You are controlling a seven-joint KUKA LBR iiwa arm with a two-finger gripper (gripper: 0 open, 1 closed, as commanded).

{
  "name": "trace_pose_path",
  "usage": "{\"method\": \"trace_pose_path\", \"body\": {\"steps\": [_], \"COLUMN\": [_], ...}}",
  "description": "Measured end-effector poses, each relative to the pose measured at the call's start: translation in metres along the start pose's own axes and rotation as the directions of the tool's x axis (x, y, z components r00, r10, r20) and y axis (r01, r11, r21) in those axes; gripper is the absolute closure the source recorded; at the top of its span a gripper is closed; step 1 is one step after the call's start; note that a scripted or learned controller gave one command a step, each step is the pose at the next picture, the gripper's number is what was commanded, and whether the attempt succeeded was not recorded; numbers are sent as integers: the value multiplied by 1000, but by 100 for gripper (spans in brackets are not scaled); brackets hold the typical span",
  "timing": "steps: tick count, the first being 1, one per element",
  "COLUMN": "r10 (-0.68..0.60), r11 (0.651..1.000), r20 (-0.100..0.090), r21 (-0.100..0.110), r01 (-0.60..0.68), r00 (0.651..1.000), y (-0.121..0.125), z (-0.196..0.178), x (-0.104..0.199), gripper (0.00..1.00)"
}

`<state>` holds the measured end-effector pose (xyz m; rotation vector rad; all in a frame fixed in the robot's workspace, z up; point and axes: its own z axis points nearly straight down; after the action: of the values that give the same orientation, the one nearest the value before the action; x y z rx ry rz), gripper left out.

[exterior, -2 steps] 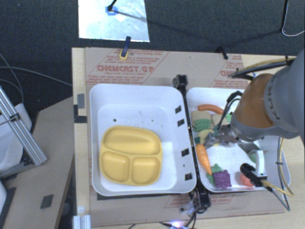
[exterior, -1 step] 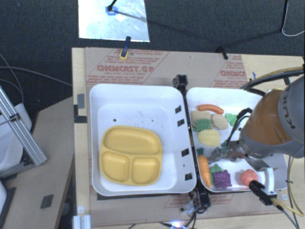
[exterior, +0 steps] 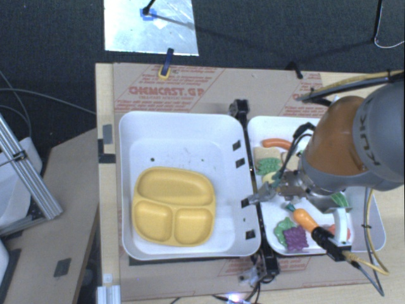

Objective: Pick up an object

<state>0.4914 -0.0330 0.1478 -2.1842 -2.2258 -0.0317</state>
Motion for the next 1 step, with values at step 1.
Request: {"method": "trace_pose_path", "body": {"steps": [1], "r10": [-10], "r11": [1000], "r20": [-6], "r21": [-3], "r01": [10], "r00": [1000], "y": [2], "z": [-11], "x": [5], "gripper": [100]}}
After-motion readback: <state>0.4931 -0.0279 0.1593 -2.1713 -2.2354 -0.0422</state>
